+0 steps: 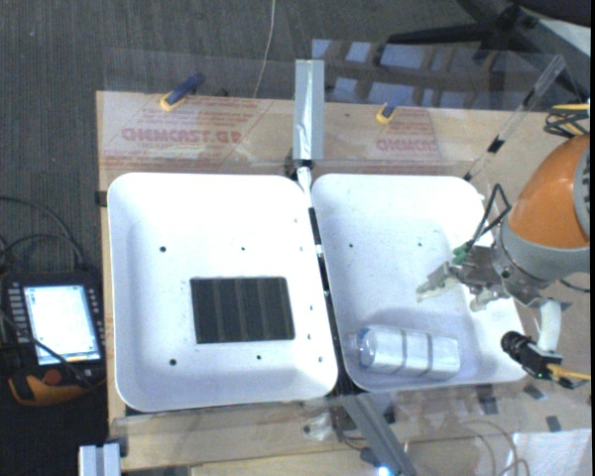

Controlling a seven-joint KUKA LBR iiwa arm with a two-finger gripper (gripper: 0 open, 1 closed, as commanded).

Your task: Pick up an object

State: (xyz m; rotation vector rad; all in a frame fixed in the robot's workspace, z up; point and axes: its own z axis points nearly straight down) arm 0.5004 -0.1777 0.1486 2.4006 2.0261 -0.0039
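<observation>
Lying on its side in the right bin (397,206), the silvery can (407,352) runs left to right along the near wall — one end toward the divider. Above it hovers the gripper (446,278); its grip state cannot be told.

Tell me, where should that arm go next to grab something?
Probably down and toward the near wall of the right bin: the silver can lies there on its side, and the gripper hangs above the bin floor, apart from the can, with nothing seen in it.
</observation>
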